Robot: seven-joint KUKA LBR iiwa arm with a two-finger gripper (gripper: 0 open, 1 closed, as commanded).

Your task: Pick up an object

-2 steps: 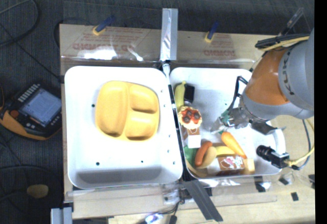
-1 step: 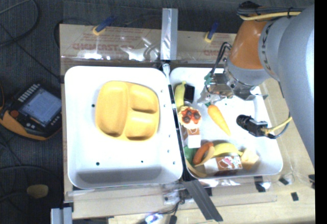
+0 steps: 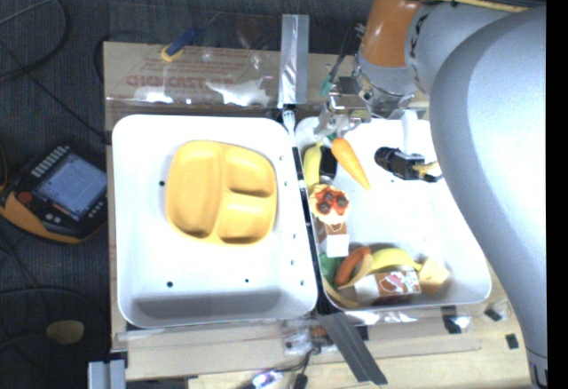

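Observation:
My gripper [image 3: 340, 123] hangs over the far left corner of the right bin [image 3: 444, 227]. An orange carrot [image 3: 351, 162] slants down and to the right from it. The carrot's thick end sits between the fingers, so the gripper is shut on it. The carrot looks raised above the bin floor. Just left of it, a yellow banana [image 3: 311, 165] and a small dark item [image 3: 327, 163] lie against the bin's left wall.
Along the right bin's left and near sides lie a picture box [image 3: 331, 201], a white block [image 3: 337, 245], a reddish sausage shape [image 3: 353, 263], a second banana [image 3: 392, 258], a labelled pack [image 3: 395, 282] and a tan block [image 3: 433, 273]. The left bin [image 3: 142, 289] holds a yellow divided plate [image 3: 222, 192].

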